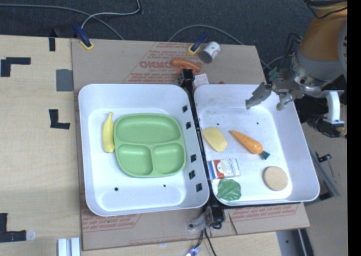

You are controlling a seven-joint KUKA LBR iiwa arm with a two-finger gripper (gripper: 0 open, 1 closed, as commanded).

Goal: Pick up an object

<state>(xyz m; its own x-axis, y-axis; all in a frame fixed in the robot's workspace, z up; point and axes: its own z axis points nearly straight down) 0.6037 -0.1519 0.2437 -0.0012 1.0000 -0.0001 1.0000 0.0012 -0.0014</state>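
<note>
My gripper (265, 101) hangs over the far right part of the right bin (299, 153), open, with nothing between its fingers (254, 98). Below it in that bin lie an orange carrot (248, 142), a pale yellow piece (214, 138), a small printed carton (224, 167), a green leafy item (229, 189) and a round tan biscuit (276, 178). The carrot is the closest to the gripper, a little nearer the camera. All of these objects rest on the bin floor, apart from the gripper.
The left bin (90, 108) holds a green divided plate (150, 143) and a yellow banana (108, 132) along its left side. A black hinge strip (193, 131) runs between the bins. Beyond the bins, an orange item (185, 64) and a grey roll (210, 51) lie on the cardboard.
</note>
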